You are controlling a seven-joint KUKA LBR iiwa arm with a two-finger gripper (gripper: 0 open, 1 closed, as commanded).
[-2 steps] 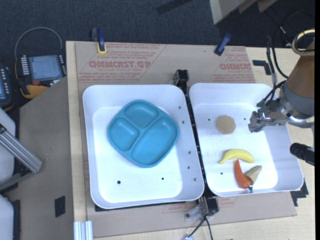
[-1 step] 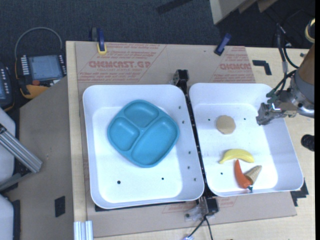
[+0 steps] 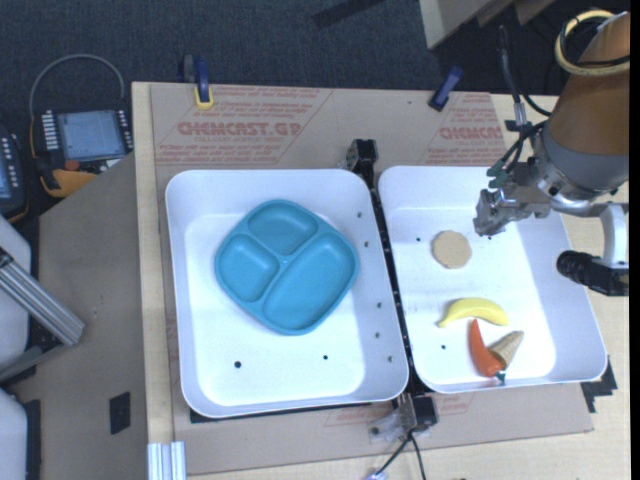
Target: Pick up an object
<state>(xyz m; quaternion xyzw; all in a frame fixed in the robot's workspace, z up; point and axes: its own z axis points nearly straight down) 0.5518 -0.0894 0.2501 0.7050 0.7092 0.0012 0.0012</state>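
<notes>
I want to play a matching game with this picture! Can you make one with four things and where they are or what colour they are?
Things:
1. plate
2. banana
3. cookie
4. carrot

Clues:
A. orange, near the right bin's front edge
B. blue, alone in the left bin
C. round and tan, just below the gripper
D. yellow and curved, between the cookie and the carrot

Pairs: 1-B, 2-D, 3-C, 4-A
</notes>
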